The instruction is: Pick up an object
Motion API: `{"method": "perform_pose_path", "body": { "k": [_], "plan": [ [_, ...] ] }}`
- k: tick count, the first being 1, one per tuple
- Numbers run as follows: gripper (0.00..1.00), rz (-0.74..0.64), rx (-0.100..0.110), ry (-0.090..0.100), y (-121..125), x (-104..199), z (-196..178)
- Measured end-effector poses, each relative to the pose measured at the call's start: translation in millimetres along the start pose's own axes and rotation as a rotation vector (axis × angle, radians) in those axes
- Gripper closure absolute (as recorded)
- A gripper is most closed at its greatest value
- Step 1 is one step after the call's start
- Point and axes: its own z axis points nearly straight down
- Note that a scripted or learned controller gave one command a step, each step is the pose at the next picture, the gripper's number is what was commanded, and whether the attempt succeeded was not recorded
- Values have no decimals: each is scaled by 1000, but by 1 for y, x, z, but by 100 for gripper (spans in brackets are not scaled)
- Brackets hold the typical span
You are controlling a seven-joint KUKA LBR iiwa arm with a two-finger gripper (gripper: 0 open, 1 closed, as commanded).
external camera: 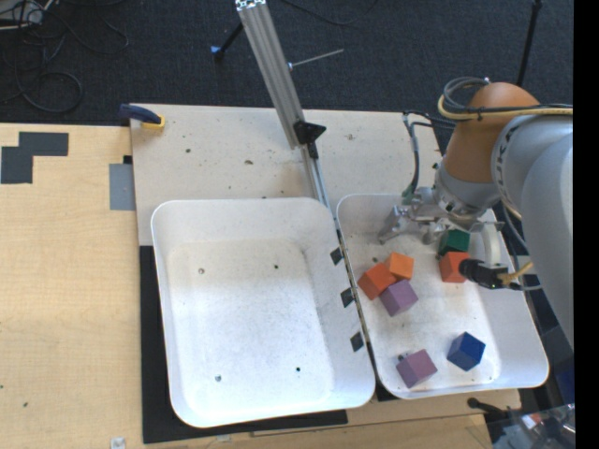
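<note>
Hanging low over right bin [524, 368], gripper [447, 235] is sitting right by green block [457, 241], likely aiming at it. Cannot tell if it is gripping anything. Other blocks are lying nearby.

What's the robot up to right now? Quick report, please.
Hand low in right bin, holding nothing visible. Green block beside it. Orange blocks nearby.
</note>
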Motion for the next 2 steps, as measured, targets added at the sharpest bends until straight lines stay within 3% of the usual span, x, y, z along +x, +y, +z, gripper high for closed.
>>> {"method": "perform_pose_path", "body": {
  "k": [1,2],
  "plan": [
    [100,-2,0,0,0,0,-11],
    [100,8,-9,-2,-2,-9,-64]
  ]
}}
